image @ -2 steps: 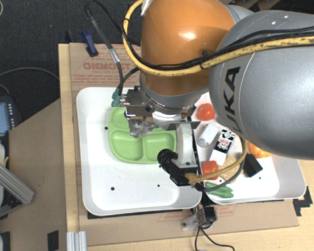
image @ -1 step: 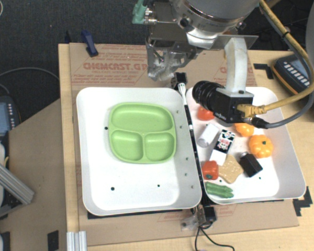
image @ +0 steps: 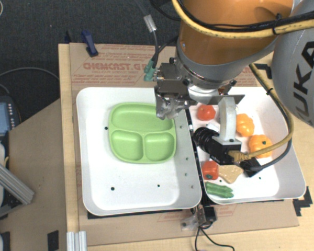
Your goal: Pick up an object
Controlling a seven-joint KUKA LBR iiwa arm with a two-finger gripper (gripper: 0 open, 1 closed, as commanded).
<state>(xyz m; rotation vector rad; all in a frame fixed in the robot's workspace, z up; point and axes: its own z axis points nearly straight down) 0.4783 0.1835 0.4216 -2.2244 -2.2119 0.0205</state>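
Observation:
A green divided plate [image: 141,132] lies in the left white bin [image: 91,156]. My gripper [image: 166,109] hangs over the plate's upper right corner, close to the wall between the bins, and I see nothing in it. In the right bin [image: 285,184] lie toy foods: a red piece [image: 205,112], two orange peppers [image: 244,124] [image: 259,143], a small red piece [image: 210,169], a tan piece [image: 231,173] and a green pod [image: 220,190]. The arm's body hides the right bin's far part.
A white and grey part [image: 227,118] and a black cable piece [image: 212,143] of the arm hang over the right bin. Both bins rest on a brown board [image: 115,61]. A blue clip [image: 89,43] sits at the board's far left.

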